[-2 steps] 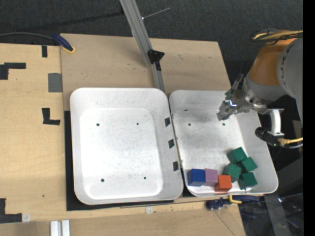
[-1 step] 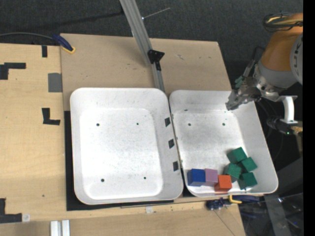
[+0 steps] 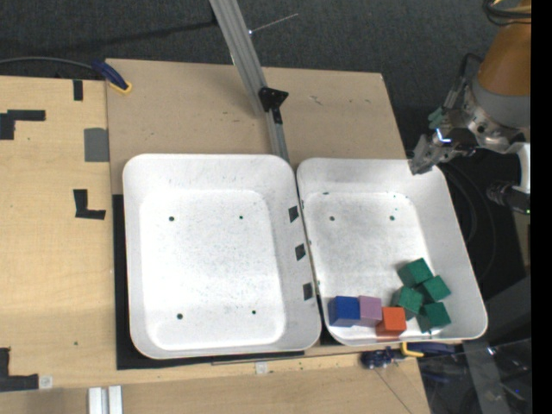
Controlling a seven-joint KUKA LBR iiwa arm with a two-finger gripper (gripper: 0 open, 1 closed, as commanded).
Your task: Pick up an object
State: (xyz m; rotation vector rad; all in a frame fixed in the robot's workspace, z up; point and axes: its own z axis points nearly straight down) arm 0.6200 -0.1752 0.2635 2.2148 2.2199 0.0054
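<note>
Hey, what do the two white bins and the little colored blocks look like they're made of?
White bins: probably molded plastic, going by the rounded corners and lips; matte, finely speckled. Colored blocks: solid, evenly colored cubes with a dull finish, maybe foam, painted wood or plastic; too small to tell which.

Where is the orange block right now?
The orange block lies in the right bin, against its near rim, between the purple block and the green blocks.
</note>
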